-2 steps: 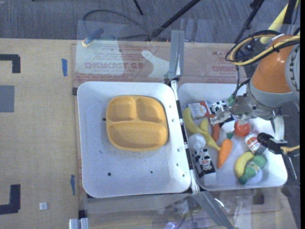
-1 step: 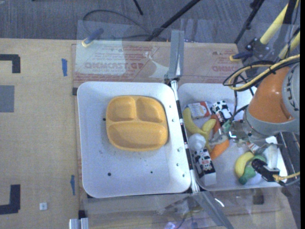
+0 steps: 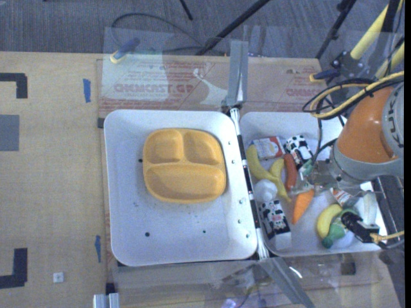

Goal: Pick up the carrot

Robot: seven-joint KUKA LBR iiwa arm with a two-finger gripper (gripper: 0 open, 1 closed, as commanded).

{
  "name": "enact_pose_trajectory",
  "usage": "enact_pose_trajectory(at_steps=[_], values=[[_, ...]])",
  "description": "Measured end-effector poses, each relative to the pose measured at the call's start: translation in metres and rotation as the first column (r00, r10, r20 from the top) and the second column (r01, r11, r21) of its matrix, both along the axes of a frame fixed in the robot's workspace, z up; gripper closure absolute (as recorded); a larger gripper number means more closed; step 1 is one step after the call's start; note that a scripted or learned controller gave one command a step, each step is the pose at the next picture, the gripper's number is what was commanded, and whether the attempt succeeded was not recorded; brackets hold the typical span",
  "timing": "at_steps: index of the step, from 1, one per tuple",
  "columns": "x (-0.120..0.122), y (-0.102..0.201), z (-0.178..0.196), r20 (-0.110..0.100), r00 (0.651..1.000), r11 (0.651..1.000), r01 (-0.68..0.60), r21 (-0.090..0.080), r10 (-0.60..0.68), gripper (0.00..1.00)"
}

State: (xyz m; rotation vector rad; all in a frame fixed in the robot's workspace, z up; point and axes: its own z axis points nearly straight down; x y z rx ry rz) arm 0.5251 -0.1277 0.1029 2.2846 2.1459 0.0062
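Toy carrot (image 3: pixel 302 205) lying in the right bin (image 3: pixel 308 118) just beside the banana (image 3: pixel 329 219), likely light, stiff and slick, best gripped mid-body; hand (image 3: pixel 313 174) just above it, state impossible to tell.

The carrot (image 3: pixel 302 205) is orange, short and tapered, lying tilted in the right bin (image 3: pixel 308 248), tip pointing toward the bin's near edge.

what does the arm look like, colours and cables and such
The arm is a rounded grey body with a broad orange band above the wrist and dark lettering partly visible on its side. Yellow and black cables loop behind it. Its pincer looks like small grey metal hardware, too blurred to detail.
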Motion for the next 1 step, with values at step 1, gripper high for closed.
enact_pose_trajectory(at_steps=[1], values=[[-0.0114, 0.0546, 0.0813, -0.006, 0.983, 0.984, -0.181, 0.002, 0.181, 1.0]])
